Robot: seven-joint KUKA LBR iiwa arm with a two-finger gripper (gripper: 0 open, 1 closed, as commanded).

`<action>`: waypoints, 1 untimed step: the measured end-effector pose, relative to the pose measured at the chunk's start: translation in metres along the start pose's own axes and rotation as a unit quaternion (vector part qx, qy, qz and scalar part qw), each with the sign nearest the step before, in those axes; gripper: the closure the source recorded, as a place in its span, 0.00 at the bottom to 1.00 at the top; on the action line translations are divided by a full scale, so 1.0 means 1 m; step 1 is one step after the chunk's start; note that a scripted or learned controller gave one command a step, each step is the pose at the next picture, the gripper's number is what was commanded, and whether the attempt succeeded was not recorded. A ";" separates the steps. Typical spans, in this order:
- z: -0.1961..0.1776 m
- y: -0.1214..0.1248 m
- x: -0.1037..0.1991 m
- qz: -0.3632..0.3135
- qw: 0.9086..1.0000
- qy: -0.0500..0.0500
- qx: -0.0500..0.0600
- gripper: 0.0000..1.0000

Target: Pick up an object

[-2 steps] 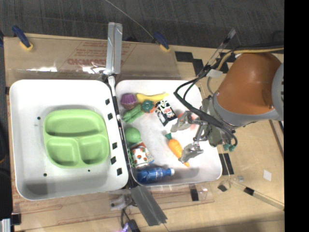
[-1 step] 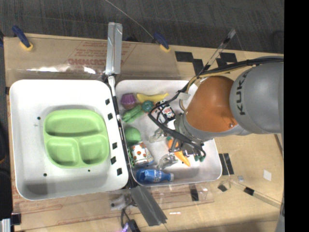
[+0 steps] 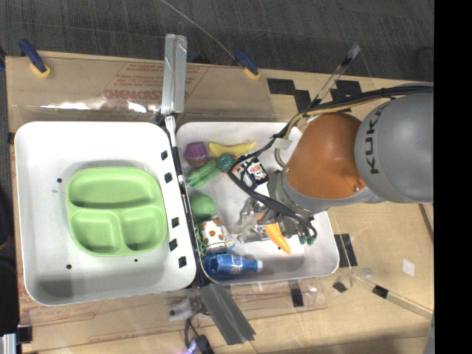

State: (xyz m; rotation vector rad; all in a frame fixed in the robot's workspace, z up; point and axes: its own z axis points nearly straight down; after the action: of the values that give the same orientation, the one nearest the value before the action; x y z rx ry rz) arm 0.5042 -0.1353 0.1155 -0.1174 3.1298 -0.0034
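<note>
Fingers (image 3: 254, 223) amid bottle (image 3: 231, 265), carrot (image 3: 278, 237)

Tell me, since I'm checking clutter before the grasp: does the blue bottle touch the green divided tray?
Apart. The camera view shows the blue bottle in the right bin and the green divided tray in the left bin.

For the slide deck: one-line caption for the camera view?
Grey KUKA arm reaches into the toy-filled right white bin above a small orange carrot-shaped toy; a green divided tray sits in the left white bin.

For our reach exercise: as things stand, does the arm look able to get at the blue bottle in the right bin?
Probably yes: the blue bottle lies uncovered by the right bin's near wall, and the gripper hangs just above it.
</note>
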 end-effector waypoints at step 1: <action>-0.132 0.031 -0.046 -0.002 1.000 -0.003 0.000 1.00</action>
State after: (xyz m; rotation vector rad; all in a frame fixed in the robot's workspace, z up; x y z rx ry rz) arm 0.5468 -0.1007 0.2481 -0.1224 3.1243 -0.0044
